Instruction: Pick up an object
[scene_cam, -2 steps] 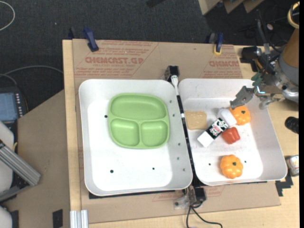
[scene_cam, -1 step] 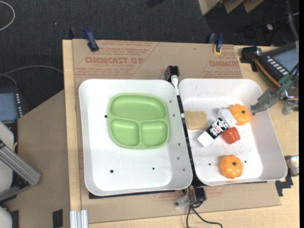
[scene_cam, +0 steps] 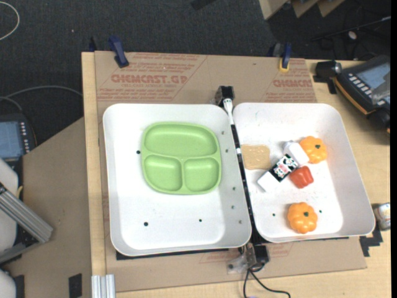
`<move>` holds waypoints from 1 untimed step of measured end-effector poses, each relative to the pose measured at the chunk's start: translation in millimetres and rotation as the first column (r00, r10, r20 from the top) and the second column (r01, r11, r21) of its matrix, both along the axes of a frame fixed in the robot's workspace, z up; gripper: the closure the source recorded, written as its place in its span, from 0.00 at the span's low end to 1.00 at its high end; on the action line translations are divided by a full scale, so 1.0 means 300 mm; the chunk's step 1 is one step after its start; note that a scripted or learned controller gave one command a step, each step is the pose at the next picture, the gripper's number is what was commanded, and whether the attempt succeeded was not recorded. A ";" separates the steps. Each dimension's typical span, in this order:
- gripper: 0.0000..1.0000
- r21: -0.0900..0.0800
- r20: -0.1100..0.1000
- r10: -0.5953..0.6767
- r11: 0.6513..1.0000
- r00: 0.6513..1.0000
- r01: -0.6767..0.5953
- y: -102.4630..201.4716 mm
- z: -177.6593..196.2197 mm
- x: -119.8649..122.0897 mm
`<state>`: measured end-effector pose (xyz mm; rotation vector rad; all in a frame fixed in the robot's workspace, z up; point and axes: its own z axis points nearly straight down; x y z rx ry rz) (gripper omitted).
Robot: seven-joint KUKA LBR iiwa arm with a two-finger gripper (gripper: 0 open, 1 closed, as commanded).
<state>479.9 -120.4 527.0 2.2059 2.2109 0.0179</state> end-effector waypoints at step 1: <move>1.00 0.002 -0.015 -0.001 1.000 1.000 0.001 0.001 0.005 0.001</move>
